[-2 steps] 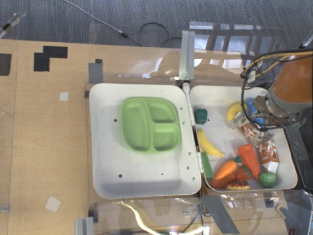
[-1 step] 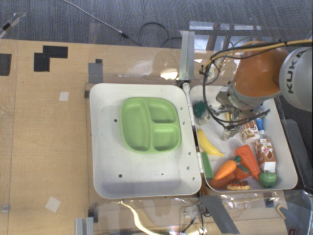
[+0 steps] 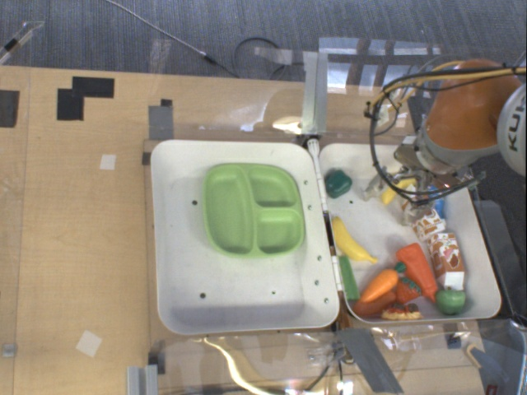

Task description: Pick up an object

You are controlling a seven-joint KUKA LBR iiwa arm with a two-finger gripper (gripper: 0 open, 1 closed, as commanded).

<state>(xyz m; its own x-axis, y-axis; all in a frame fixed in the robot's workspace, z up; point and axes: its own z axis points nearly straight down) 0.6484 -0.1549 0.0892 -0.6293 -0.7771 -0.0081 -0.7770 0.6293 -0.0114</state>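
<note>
The right bin (image 3: 486,245) holds several toy foods. A dark green piece (image 3: 338,183) lies at its back left, a yellow banana (image 3: 352,243) along its left side, and a green stick (image 3: 349,278) below that. Two orange carrots (image 3: 380,286) (image 3: 418,270) lie near the front with a green apple (image 3: 450,300), a printed carton (image 3: 445,253) and a small flat piece (image 3: 401,311). My gripper (image 3: 414,192) hangs low over the bin's back right, under the orange band (image 3: 461,113). A yellow item (image 3: 392,191) shows just to its left, partly hidden.
The left bin (image 3: 177,237) carries a light green divided plate (image 3: 252,209). A metal post (image 3: 313,97) stands behind the seam between the bins. Cables (image 3: 387,113) loop off the wrist above the right bin's back rim.
</note>
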